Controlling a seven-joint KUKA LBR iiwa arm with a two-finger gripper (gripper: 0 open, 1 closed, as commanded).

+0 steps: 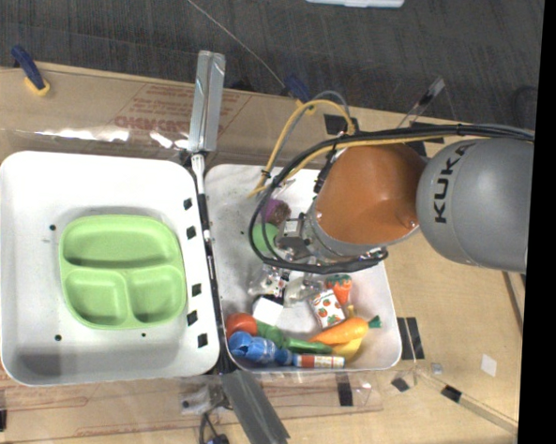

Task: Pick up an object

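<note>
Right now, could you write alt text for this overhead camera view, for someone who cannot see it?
A grey robot arm with an orange band reaches down into the right white bin, above a pile of small toys including a carrot and a blue toy. The left white bin holds a green divided tray.

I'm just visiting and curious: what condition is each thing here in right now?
Green tray: flat in the left bin, compartments bare.
Right bin: toys heaped at its near end.
Orange carrot toy: lying on the heap.
Blue toy: lying at the near wall.
Tool: lowered over the toys, grip unclear.
</note>
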